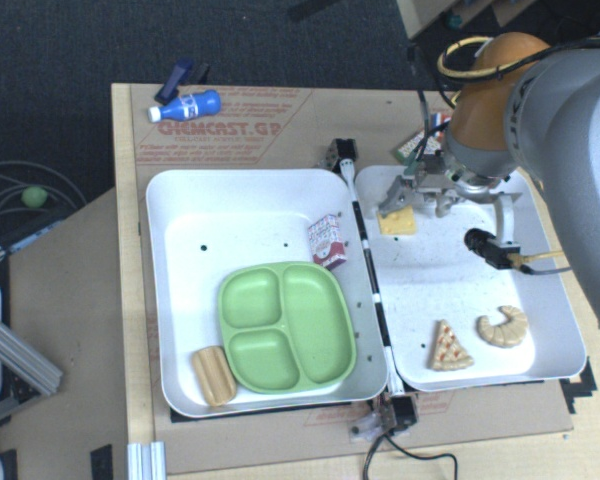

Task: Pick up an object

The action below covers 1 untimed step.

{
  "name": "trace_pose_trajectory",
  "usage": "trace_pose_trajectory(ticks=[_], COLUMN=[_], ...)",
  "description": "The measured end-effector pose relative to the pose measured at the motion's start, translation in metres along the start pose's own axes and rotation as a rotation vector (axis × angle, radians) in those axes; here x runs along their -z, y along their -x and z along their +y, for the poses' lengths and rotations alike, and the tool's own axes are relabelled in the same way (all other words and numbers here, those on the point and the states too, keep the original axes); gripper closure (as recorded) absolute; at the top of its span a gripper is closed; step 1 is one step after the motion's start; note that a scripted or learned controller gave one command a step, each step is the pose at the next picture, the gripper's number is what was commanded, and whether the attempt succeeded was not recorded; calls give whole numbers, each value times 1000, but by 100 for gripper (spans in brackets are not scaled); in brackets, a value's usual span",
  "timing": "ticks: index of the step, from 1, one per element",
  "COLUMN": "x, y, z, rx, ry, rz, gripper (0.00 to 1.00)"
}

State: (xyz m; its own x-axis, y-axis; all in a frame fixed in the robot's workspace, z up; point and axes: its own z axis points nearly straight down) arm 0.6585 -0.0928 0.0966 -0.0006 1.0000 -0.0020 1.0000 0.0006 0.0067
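My gripper (417, 204) hangs low over the far left corner of the right bin (540, 363), open, with nothing between its fingers. A flat yellow cheese slice (399, 223) lies on the bin floor just under and in front of the left fingertip (391, 205). Nearer the front of the same bin lie a pizza wedge (448, 347) and a tan croissant (504, 326). In the left bin (180, 208) sit a green divided plate (283, 326), a tan bread stick (214, 375) and a red-and-white packet (326, 240).
A blue-and-white bottle (185, 106) lies on the cardboard behind the left bin. The wall between the two bins (368, 268) runs close to the left of the gripper. The grey arm (570, 118) fills the far right.
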Motion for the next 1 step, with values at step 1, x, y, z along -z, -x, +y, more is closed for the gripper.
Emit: trace_pose_trajectory(ticks=[1], x=[-12], y=[-2], z=[8], rx=[0], ry=[-5], rz=[1], gripper=[0])
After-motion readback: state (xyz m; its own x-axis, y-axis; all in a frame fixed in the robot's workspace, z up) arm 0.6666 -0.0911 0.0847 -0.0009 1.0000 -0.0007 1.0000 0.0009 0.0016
